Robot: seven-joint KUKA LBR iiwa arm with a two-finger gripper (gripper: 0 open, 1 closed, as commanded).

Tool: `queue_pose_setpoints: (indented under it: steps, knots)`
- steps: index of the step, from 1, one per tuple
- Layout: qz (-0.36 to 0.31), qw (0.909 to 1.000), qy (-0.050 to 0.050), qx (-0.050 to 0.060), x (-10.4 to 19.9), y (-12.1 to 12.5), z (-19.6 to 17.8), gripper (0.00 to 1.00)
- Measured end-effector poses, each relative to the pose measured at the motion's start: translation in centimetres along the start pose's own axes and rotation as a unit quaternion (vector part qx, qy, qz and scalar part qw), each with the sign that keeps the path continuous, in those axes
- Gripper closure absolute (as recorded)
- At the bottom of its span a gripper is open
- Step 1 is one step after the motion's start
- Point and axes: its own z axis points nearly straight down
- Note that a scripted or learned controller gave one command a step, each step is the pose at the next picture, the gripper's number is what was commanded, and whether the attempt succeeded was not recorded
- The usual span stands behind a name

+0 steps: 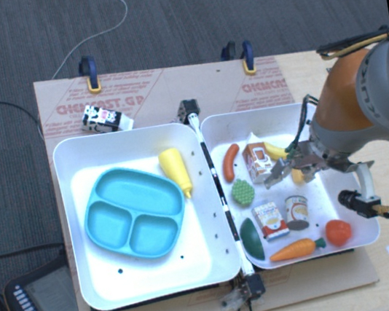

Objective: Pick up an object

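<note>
Far to the hand's left, the left bin (pixel 90 279) holds a blue divided plate (pixel 134 211) and a yellow bottle (pixel 176 170). The right bin (pixel 363 237) holds a sausage (pixel 230 162), green ball (pixel 243 192), two small cartons, a can (pixel 296 209), carrot (pixel 294 249) and tomato (pixel 338 232). The hand (pixel 283 171) hovers just right of the upper carton (pixel 258 162), which stands upright beside it; its fingers look spread, gripping nothing.

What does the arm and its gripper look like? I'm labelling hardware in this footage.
The arm is a thick grey rounded body with a broad orange band above the wrist. Its gripper is a small metallic grey two-finger unit, with thin black cables running alongside the wrist.
</note>
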Motion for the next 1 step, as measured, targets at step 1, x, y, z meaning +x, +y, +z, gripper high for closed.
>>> queue_pose_setpoints:
  steps: [1]
  knots:
    - [0.000,1.0000,0.000,0.002,0.00,-0.04,-0.79,1.00]
